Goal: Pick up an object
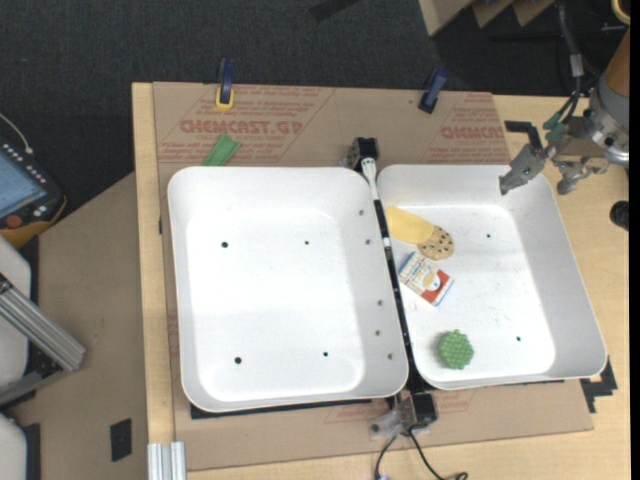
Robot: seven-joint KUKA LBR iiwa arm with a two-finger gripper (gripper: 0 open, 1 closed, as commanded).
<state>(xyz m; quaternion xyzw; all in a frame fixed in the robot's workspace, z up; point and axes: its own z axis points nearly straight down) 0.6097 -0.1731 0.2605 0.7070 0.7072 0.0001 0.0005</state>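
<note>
The gripper hung above the far right corner of the right bin, at the end of the arm reaching in from the right. Its two fingers stood apart, with nothing between them. It was well clear of every object.

Three candidate objects lay in the right bin, all toward its left half. A flat yellow piece with a speckled end lay close to the divider between the bins. Just beside it, nearer the camera, lay a small white carton with blue and red print, tilted on its side. A green bumpy ball sat apart from both, near the front wall. The left bin held no objects. A green scrap lay on the cardboard-covered tabletop behind the left bin.

Judgement on handling: all three looked light. The ball seemed the easiest target, standing free with room on all sides; its knobbly surface should resist slipping, though it may roll if nudged. A grip across its widest part is suggested. The carton appeared stiff enough to take across its narrow sides, but it lay close to the yellow piece. The yellow piece looked thin and flat against the floor, hard to get fingers under.
</note>
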